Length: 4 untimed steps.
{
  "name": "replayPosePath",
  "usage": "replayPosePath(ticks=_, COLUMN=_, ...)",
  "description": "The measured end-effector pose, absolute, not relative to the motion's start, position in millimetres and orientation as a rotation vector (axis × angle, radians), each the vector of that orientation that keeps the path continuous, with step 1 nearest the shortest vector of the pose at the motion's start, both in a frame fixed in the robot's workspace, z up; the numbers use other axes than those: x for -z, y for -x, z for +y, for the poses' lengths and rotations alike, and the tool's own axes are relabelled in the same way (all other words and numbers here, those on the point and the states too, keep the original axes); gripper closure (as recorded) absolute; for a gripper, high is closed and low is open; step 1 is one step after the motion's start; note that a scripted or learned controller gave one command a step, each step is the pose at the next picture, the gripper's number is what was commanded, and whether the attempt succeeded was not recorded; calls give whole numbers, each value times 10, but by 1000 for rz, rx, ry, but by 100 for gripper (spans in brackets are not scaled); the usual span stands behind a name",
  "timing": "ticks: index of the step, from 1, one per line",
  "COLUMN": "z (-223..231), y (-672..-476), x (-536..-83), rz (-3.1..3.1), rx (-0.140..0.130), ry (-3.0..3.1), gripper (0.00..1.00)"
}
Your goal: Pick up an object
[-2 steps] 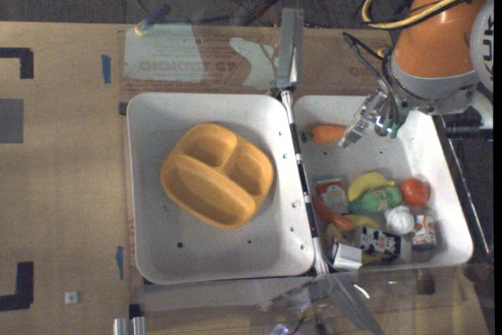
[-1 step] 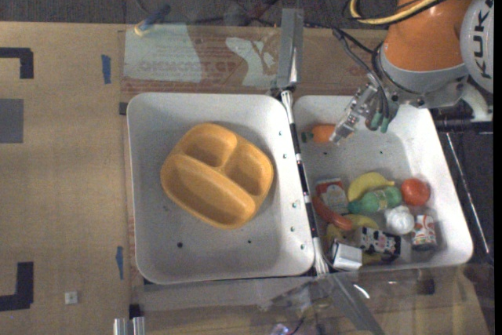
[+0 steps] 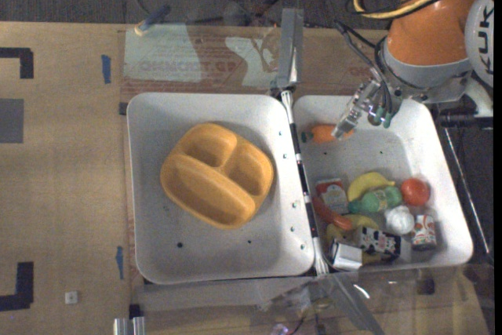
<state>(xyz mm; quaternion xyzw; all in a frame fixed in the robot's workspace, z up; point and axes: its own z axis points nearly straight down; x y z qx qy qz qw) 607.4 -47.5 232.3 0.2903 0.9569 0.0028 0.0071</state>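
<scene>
Bench (image 3: 63, 169): tan board surface carrying two shallow white bins side by side, with blue tape marks and black corner marks toward its left side.

Left bin (image 3: 149, 247): held one item, an orange divided plate (image 3: 217, 174) with three compartments, lying flat and turned at an angle, near the bin's middle.

Right bin (image 3: 447, 169): the landmark for the entries below.
- Orange carrot-like toy (image 3: 320, 134): lay at the bin's far left corner, close to the divider between the bins, well apart from the cluster.
- Cluster in the bin's near half, items crowded and touching: yellow banana (image 3: 370, 183); green piece (image 3: 369, 204) just below it; red tomato (image 3: 415, 191) at the cluster's right; white round item (image 3: 399, 220); small red-labelled can (image 3: 423, 232) by the bin's near right wall; small red-and-white packet (image 3: 332, 194) at the cluster's left; black-and-white carton (image 3: 379, 245) by the near wall; a shiny boxy item (image 3: 343, 255) at the near left corner.

Gripper (image 3: 345, 129): hung over the bin's far left part, tilted, its tip just beside the carrot-like toy's right end. Whether the fingers stood open or closed could not be told, and no item was seen between them.

Arm (image 3: 431, 20): grey with an orange dome, above the bin's far right corner.
</scene>
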Motion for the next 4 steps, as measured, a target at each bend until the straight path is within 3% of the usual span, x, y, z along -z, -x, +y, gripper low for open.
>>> replayPosePath(ticks=1, z=-261, y=-6136, x=-2586, rz=2820, rx=-4, ry=-1369, gripper=100)
replayPosePath(ticks=2, z=-278, y=-5226, x=-2325, rz=2805, rx=-1, ry=-1412, gripper=100)
replayPosePath(ticks=3, z=108, y=-5181, x=-2120, rz=2864, rx=-1, ry=-1294, gripper=100)
replayPosePath(ticks=4, z=99, y=-5196, x=-2224, rz=2858, rx=-4, ry=-1297, gripper=100)
